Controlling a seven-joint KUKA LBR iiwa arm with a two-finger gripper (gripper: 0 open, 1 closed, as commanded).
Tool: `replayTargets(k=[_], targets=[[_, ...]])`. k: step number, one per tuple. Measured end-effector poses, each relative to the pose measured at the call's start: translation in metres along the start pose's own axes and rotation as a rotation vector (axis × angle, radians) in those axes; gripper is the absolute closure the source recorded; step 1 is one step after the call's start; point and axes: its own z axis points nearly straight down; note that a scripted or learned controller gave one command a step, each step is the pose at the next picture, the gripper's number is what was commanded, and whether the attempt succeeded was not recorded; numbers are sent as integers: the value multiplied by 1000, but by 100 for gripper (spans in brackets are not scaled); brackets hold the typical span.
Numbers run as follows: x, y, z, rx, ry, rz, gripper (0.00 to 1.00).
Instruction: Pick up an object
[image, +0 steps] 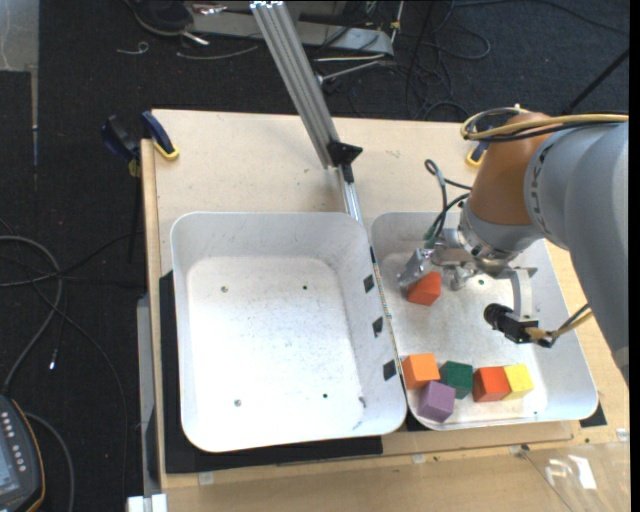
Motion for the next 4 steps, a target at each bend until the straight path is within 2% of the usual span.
replayTargets(k=[1,2,3,4], targets=[[-1,2,-10,-4,0,1,100],[-2,-53,-3,-8,-1,1,100],[45,-47,-104,-11,0,-8,100],[123,-15,-99,-5,3,-12,100]])
